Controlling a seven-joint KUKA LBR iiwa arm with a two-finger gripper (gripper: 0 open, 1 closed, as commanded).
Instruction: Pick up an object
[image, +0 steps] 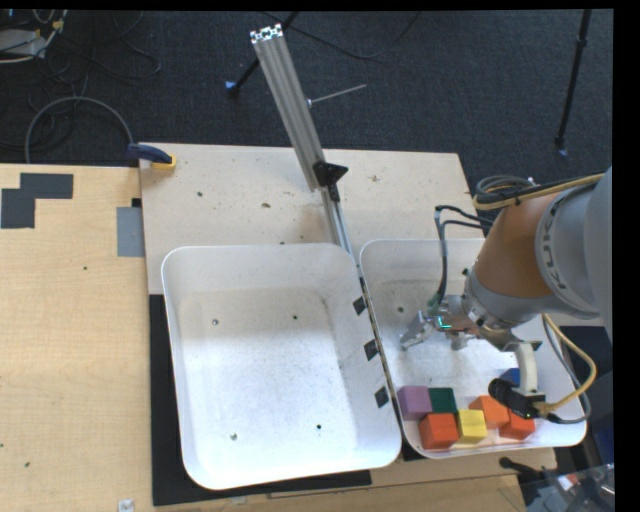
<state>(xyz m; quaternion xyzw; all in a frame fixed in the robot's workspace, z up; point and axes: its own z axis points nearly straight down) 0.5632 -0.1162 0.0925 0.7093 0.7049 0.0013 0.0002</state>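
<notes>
Several small blocks lie in the near end of the right bin (400, 270): a purple block (414, 402), a dark green block (441, 399), a red block (437, 431), a yellow block (471, 426) and an orange block (491, 409). A bit of a blue block (510, 378) shows behind a cable. My gripper (436, 339) hangs over the middle of the right bin, a short way behind the blocks. Its fingers stand open and spread, with nothing between them.
The left bin (190, 300) lies beside the right one, with black clips (371, 349) along the shared wall. A slanted metal rail (297, 115) rises behind the bins. My grey and orange arm (540, 250) covers the right bin's far right side.
</notes>
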